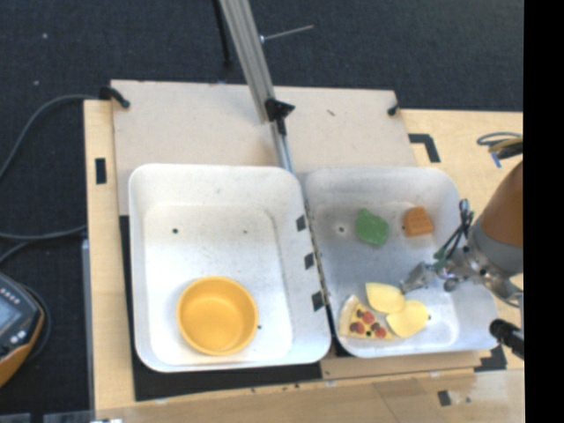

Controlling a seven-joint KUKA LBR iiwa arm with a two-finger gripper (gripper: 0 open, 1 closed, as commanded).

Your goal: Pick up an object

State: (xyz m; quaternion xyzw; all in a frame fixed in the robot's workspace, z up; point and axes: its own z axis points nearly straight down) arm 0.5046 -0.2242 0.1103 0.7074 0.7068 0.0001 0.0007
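Note:
The right bin [352, 192] holds a green lumpy piece [372, 227], an orange block [418, 222], two pale yellow slices [385, 296] [407, 320] and a pizza-slice toy [360, 321]. In the left bin [176, 192] a yellow bowl [217, 315] sits at the front. My gripper [430, 277] reaches in from the right, low over the right bin's right half. It is just right of the upper yellow slice and below the orange block. I see nothing held in it.
A metal rail [251, 51] slants down from the top to the gap between the bins. Cables [498, 144] lie at the bench's right edge, and a black cable [35, 122] loops at the left.

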